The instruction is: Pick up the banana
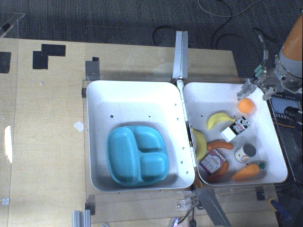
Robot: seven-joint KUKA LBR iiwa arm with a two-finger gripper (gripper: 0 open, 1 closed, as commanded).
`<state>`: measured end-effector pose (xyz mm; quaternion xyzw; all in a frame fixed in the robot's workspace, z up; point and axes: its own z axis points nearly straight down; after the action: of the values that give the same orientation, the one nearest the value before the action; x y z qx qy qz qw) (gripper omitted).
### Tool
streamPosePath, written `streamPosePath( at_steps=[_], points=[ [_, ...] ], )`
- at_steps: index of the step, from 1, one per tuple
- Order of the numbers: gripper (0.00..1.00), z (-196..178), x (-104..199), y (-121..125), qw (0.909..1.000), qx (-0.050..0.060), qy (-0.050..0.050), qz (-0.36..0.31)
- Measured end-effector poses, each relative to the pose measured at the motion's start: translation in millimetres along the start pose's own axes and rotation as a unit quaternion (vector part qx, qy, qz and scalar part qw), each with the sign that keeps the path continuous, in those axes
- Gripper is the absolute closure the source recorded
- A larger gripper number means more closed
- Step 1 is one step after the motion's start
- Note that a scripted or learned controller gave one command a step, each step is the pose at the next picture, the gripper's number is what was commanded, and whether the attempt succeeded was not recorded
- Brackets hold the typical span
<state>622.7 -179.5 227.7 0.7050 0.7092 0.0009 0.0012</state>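
Two shallow white bins are seen side by side. Nearest in the right bin (279, 167) lie a tapered orange carrot (246, 172), a dark glossy packet (212, 161) and a small round can (245, 152). In the left bin (99, 108) a smooth teal divided tray (138, 154) is set. Two curved yellow bananas are counted: one banana (219, 120) mid-bin, a second banana (200, 144) against the divider, partly hidden. Farther back rests a round orange (246, 106). The gripper (257, 86) hangs above the far rim, its fingers spread, nothing between them; the arm is cut off.
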Motion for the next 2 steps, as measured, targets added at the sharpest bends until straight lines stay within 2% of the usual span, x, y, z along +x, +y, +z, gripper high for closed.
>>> streamPosePath(
  at_steps=[1, 2],
  points=[
    [0.0, 129, 48, 0, 0.9998, 0.001, 0.0, 0.02],
    [0.0, 139, 83, -16, 0.9996, -0.004, -0.001, -0.027]
  ],
)
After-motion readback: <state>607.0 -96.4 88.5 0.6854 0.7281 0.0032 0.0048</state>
